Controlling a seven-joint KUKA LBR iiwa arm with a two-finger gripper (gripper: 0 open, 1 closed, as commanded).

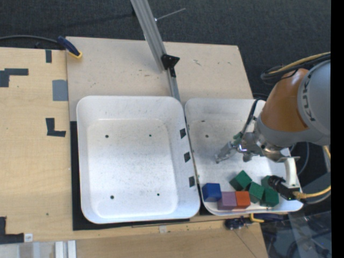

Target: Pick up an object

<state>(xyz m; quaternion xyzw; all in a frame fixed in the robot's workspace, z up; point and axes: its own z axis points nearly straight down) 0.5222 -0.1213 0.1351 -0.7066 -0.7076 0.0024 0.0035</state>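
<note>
Saw arm (293, 114) reaching from right over right bin (215, 117). Tool (226, 153) hung above bin's bare middle, well apart from blocks; fingers looked spread with nothing between them. Blocks clustered at near edge of right bin: blue (212, 191), purple (228, 199) and orange (243, 198) in row, three green (242, 180) just behind and to right. Left bin (129, 155) beside it on counter (32, 144)
</note>
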